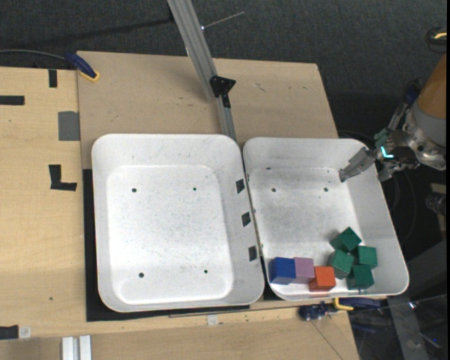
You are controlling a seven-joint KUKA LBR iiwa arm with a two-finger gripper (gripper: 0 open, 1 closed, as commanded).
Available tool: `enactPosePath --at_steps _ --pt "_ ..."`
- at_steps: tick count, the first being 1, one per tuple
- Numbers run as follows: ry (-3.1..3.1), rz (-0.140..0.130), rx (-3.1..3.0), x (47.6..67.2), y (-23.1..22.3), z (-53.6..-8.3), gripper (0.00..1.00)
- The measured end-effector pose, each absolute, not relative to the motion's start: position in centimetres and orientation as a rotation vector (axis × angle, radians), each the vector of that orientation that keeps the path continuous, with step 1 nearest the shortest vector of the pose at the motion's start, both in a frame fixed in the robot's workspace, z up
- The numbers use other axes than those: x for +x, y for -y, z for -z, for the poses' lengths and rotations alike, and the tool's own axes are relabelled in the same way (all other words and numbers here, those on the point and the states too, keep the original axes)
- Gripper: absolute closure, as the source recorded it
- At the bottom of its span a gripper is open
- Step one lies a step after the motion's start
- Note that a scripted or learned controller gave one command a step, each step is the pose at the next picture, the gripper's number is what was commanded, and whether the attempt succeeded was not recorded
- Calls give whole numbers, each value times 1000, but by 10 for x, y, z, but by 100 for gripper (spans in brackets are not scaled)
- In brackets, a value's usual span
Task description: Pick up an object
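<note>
Partly cropped claw (358, 168), grip unclear

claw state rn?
Claw: cannot be told. It sits over the right bin's upper right edge, away from the blocks.

A light wooden bench (30, 201) carries a shallow white left bin (105, 156), with four small dark dots on its floor. A grey metal pole (199, 40) slants from the far edge down to the gap between the bins, with a black bracket (222, 85) on it. Black tape marks (58, 177) sit on the bench's left part, beside a grey patch (69, 124). A blue and yellow clamp (84, 65) lies at the far left.
</note>
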State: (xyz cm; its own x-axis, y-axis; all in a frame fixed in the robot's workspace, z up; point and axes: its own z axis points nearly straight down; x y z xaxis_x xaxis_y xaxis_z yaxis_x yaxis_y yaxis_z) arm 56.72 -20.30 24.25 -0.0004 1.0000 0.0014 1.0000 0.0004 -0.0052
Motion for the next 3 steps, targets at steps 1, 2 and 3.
enactPosePath --at_steps 1,2,3 --pt "2223 -1 -2219 568 203 -245 0" --pt "2218 -7 -2215 567 196 -182 0" --pt "2219 -7 -2217 566 199 -137 0"
